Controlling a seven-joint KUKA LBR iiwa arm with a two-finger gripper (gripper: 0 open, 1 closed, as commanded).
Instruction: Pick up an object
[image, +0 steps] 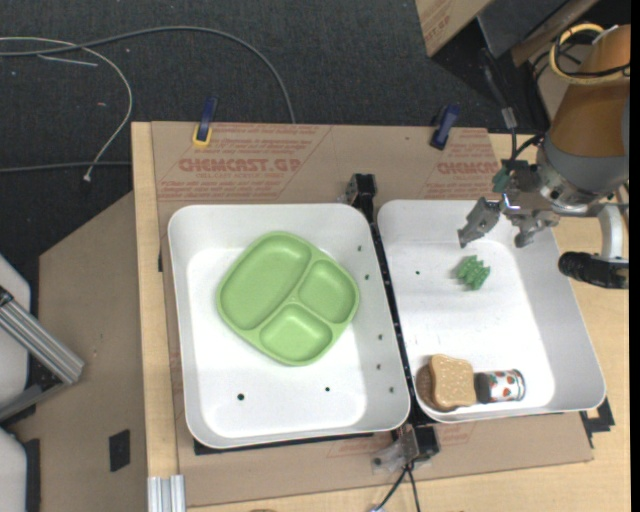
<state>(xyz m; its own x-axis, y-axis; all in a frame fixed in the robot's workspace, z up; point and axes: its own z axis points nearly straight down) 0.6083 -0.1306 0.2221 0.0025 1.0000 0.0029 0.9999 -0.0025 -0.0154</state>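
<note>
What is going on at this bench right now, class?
A grey robot arm reaches in from the right, its gripper open and hanging above the right bin with nothing between its fingers. Just below it lies a small green toy. At the bin's near edge sit a piece of toast and a small can. The left bin holds a green divided plate. Nothing has been picked up yet.

Divided plate (288, 297) in L bin (190, 240) — broccoli (472, 271), toast (447, 383), can (498, 386) in R bin (560, 310).
</note>
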